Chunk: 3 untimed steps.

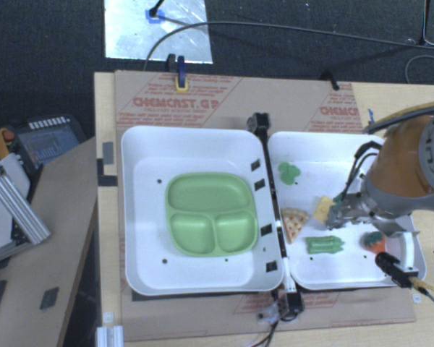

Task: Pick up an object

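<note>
Cheese wedge (323, 208), yellow toy, lies mid right bin (311, 147), at nine o'clock of the pincer (341, 214), whose state I cannot tell. Probably light, stiff, smooth plastic; best pinched across its flat sides.

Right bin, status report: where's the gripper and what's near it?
Gripper low in the right white bin, beside the yellow cheese-like wedge. Green toy bottle just below, untouched. Pizza slice toy alongside.

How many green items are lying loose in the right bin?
2: a small green piece near the bin's upper left, and a long green item near the lower middle. The arm may hide others.
</note>
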Each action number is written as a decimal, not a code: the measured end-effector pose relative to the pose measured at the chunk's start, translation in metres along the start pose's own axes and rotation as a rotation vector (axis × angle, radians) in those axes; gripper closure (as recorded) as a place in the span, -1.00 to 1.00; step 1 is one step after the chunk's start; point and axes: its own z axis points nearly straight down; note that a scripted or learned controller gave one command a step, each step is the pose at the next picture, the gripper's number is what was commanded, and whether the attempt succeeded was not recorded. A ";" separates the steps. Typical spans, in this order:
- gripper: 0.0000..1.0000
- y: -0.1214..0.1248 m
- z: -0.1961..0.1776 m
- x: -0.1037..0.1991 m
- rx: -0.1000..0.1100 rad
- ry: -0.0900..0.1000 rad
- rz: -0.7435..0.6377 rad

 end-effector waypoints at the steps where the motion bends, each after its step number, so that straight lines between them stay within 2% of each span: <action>1: 1.00 0.004 -0.064 0.000 -0.005 -0.001 -0.002; 2: 1.00 0.005 -0.129 0.001 -0.006 -0.002 -0.003; 3: 1.00 0.006 -0.165 0.001 -0.004 -0.001 -0.003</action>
